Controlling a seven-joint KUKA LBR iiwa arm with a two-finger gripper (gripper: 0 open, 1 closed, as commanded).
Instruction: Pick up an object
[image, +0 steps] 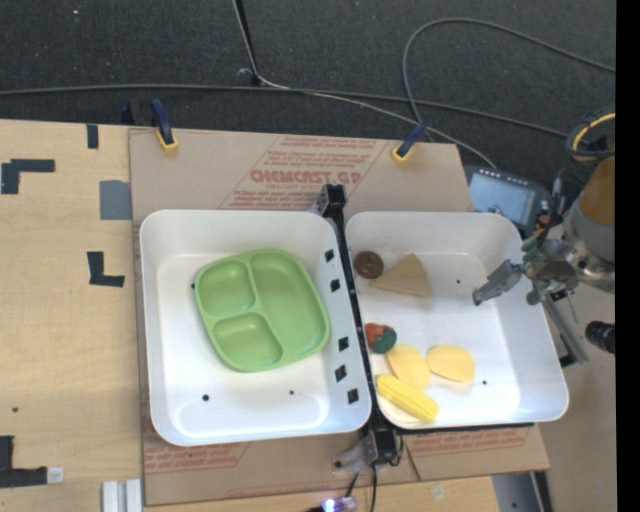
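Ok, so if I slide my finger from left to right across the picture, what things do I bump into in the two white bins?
Green tray → brown ball → tan wedge → yellow round piece → gripper reaching in over the right bin.

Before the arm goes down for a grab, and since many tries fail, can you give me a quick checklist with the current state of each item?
1. Gripper positioned over the right bin: ok, it sits near the bin's right wall.
2. Gripper above a target: not ok, white bin floor lies under it; the toys are further left.
3. Nothing held already: ok, no object shows between the fingers.
4. Targets apart enough to grab: partly ok; the tan wedge lies apart, while the corn cob touches a yellow piece.
5. Finger opening: cannot tell.
6. Green tray out of the way: ok, it lies in the left bin.
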